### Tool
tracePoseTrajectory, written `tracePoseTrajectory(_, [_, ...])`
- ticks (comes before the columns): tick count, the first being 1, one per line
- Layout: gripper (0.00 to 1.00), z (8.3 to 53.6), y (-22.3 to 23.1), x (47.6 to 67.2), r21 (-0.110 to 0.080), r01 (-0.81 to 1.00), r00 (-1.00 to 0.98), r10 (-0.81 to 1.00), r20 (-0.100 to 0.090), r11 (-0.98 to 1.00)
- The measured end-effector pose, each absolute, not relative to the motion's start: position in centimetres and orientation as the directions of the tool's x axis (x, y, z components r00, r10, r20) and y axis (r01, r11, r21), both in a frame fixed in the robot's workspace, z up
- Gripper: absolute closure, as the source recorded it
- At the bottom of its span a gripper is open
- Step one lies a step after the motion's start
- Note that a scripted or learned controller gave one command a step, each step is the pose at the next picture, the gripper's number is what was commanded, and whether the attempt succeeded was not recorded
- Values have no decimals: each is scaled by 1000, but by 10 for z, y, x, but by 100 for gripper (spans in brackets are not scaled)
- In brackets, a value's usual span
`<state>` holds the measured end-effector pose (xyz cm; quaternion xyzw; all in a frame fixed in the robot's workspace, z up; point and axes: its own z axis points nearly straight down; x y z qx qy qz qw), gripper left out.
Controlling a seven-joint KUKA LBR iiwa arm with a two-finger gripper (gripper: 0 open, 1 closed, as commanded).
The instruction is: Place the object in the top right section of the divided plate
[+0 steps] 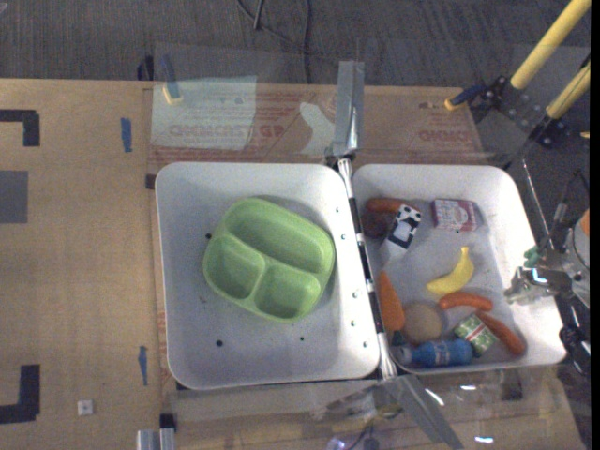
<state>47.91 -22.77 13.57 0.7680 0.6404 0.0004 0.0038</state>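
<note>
We see the gripper point(536, 282) at the right bin's point(514, 195) right edge; whether it is spread or closed we cannot tell. The toy food lies just left of it: sausage point(466, 300), banana point(453, 273). The green divided plate point(270, 258) sits well left in the other bin point(187, 251), across the rims.

The end effector point(536, 284) hangs low at the view's right edge, its metal parts blurred.
</note>
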Motion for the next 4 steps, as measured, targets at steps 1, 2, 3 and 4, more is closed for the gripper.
tracePoseTrajectory(1, [100,145,-229,479,8,983,182,983,-5,-182])
tracePoseTrajectory(2, [100,124,-213,480,-1,992,-127,992,1,127])
tracePoseTrajectory(3, [0,124,-213,480,-1,992,-127,992,1,127])
tracePoseTrajectory(4, [100,134,-214,480,2,992,-126,992,0,126])
